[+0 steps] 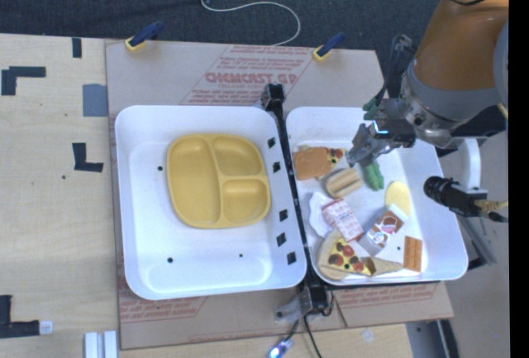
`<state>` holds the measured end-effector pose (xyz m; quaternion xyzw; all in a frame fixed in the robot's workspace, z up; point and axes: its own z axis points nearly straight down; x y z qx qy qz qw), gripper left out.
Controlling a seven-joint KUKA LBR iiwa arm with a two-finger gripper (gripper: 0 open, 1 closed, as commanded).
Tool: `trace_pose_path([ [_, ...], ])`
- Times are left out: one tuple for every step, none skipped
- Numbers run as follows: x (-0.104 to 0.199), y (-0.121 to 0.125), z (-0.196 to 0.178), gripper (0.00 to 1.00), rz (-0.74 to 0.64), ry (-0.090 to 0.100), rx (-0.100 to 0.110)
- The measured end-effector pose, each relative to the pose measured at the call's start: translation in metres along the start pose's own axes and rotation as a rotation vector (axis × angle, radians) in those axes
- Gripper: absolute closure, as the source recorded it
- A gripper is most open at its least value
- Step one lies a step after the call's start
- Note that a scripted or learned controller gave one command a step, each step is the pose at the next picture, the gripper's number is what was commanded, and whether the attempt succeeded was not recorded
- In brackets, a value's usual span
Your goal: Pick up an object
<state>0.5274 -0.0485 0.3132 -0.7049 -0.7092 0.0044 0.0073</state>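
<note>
Over the right bin (pixel 450 265), near its far edge, the claw (pixel 364 151) hangs just above the toy food; whether it is parted or closed cannot be told, and nothing shows in its grip. Just beside it lie a green piece (pixel 374 176), a hot dog bun (pixel 344 181) and a burger (pixel 312 162). Toward the near edge lie a pizza slice (pixel 347 260) and a yellow wedge (pixel 398 199). The left bin (pixel 136 183) carries a yellow divided plate (pixel 219 180)
</note>
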Motion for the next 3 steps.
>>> trace_pose_path([
  [0.077,-0.042,-0.038,1.00,-0.004,-0.001,-0.016],
  [0.125,-0.044,-0.059,1.00,-0.001,-0.003,-0.017],
  [0.141,-0.045,-0.107,1.00,0.002,-0.004,-0.018],
])
